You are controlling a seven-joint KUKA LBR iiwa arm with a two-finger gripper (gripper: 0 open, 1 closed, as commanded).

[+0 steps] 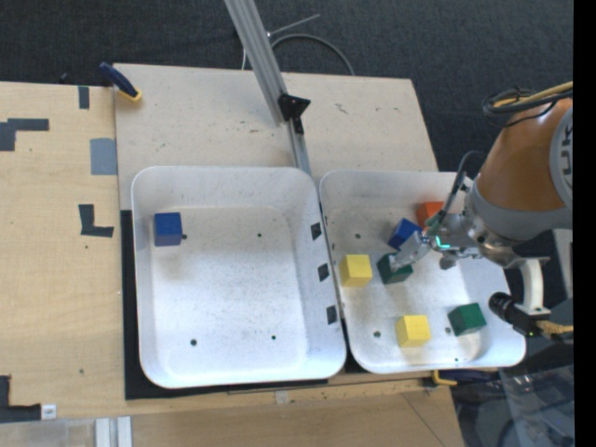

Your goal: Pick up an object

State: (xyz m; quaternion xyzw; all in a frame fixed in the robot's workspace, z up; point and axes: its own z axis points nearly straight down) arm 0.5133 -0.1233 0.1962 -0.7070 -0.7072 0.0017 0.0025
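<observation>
Two shallow white bins sit side by side on the worktop (233, 119): the left bin (149, 343) holds one blue cube (168, 228) near its far left corner, while the right bin (372, 189) holds six blocks. These are two yellow cubes, one (356, 269) near the dividing wall and one (413, 330) toward the near edge, two dark green blocks, one (467, 319) at the near right and one (391, 270) in the middle, a blue block (404, 232) and an orange block (428, 212) at the far right. The arm's end effector (406, 257) hangs over the middle of the right bin, just above the middle green block and touching distance from the blue block; whether it is open, closed or gripping anything cannot be told at this resolution.
</observation>
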